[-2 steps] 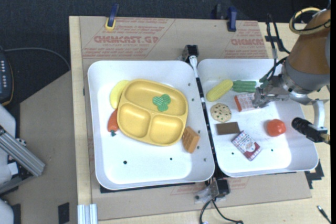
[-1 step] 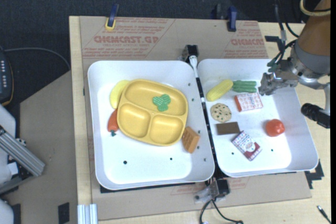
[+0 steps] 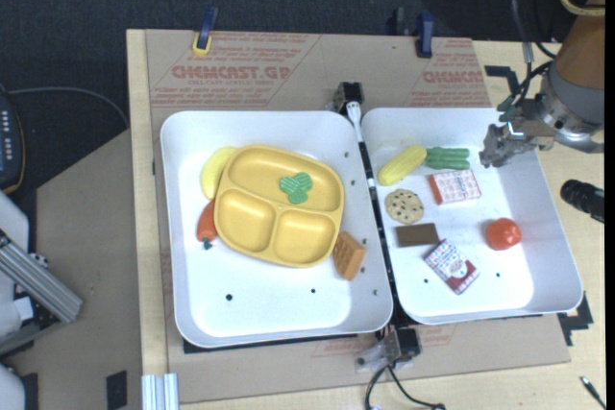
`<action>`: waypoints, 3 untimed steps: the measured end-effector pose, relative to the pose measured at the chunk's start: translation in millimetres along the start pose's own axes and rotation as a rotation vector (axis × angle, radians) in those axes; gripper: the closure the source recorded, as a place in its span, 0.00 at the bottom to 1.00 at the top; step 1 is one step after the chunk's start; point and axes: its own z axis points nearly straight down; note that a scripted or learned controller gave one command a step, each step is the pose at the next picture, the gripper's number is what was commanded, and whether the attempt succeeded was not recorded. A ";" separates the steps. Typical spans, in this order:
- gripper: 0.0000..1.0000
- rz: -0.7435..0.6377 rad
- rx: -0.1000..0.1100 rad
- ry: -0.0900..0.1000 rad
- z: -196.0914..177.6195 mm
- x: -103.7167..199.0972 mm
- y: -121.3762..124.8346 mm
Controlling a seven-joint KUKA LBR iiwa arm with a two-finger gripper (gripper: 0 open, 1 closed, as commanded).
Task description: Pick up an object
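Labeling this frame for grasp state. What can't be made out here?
- Claw, camera view: small and dark, so finger spacing is unreadable.
- Yellow item in left bin: partly hidden under the yellow divided tray.
- Red-orange item: tucked against the tray's edge, shape unclear.
- Red-and-white packets: print too small to read.
- Arm: cut off by the right edge.

Divided tray [image 3: 252, 235] in left bin [image 3: 183, 206]; cookie [image 3: 404, 205] in right bin [image 3: 548, 245].
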 end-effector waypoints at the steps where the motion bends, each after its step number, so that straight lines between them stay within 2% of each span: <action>1: 1.00 -0.004 0.007 0.005 -10.4 51.7 -16.8; 2: 1.00 -0.005 0.007 0.005 -15.8 100.3 -26.3; 3: 1.00 -0.005 0.009 0.004 -12.1 161.1 -43.3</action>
